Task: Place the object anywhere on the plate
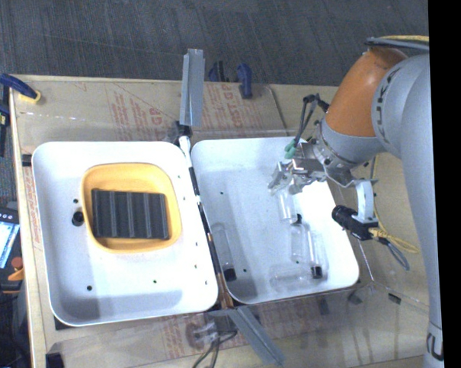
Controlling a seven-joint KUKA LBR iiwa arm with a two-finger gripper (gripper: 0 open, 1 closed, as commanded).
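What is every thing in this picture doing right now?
Yellow rounded plate with a dark ribbed centre: lying flat in the left white bin, nothing on it.
Clear see-through object: lying in the right white bin, not on the plate.
End effector: hanging above the right bin, near the clear object's upper end.
Grey arm with an orange band: reaching in from the right.

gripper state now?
Two-finger gripper: fingers can't be made out from this angle; cannot tell if it holds anything. It is over the right white bin.

Lab — clamped bench (120, 96), robot arm (379, 97)
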